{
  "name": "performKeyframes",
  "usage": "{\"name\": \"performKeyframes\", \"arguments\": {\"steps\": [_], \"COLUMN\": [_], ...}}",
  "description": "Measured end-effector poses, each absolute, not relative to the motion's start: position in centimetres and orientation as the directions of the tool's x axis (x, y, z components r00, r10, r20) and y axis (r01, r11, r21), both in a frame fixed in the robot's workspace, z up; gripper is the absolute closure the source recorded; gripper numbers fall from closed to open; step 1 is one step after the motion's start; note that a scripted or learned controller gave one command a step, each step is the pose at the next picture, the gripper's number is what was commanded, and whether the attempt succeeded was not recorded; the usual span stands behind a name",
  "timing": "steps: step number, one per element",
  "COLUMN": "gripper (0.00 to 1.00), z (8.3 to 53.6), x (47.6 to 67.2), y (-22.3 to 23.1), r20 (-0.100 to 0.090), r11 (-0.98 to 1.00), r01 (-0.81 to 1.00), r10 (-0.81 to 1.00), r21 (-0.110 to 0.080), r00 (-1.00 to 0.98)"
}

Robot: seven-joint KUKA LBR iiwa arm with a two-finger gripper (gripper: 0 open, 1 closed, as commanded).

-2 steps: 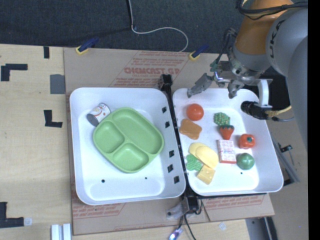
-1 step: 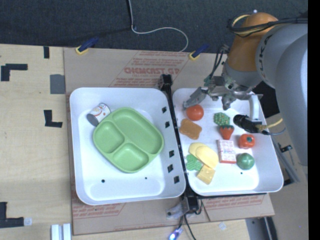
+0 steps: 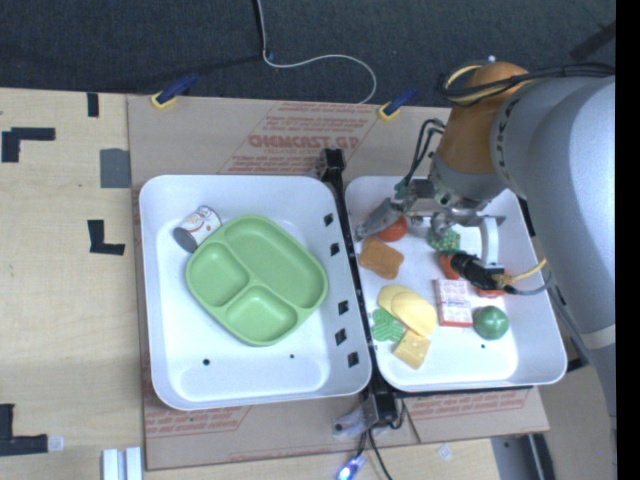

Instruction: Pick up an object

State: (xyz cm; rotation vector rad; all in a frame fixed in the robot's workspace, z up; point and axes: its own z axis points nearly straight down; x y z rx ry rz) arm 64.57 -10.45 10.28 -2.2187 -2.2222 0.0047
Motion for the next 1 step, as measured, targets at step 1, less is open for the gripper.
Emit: {"name": "performKeyframes", "arguments": {"steps": [1], "gripper": [0.00], "z": [8.44], "x": [64.57], "y": [-10.55], "r20": [-0.005], "r11": [0.001], "r01": [1.000], "r10": [1.000], "r21": [0.000], "r00": [-0.001]}}
